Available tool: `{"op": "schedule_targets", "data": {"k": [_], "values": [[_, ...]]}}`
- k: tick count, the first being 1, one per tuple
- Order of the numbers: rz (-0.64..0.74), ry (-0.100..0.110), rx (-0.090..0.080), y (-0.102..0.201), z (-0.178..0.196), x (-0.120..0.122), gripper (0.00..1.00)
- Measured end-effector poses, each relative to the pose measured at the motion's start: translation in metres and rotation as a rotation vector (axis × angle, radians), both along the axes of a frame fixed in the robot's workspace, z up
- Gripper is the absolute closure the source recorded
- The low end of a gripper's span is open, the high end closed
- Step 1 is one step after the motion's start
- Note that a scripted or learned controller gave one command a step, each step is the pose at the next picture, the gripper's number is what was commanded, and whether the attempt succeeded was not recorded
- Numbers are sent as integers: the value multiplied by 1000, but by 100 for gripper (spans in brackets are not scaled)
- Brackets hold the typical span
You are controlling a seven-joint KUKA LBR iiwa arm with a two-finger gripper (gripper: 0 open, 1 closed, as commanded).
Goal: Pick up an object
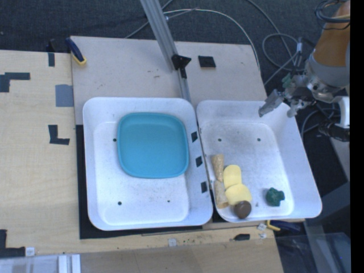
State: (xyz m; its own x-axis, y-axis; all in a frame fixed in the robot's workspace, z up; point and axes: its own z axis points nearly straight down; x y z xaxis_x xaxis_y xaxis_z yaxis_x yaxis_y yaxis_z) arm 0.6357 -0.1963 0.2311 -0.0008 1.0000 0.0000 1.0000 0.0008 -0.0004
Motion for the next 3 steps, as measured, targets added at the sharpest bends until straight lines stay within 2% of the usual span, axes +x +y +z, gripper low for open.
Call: {"op": "schedule_targets", "data": {"k": [2, 3], "values": [[0, 5, 1, -12, -121, 4, 0], [0, 1, 0, -11, -143, 4, 0]]}}
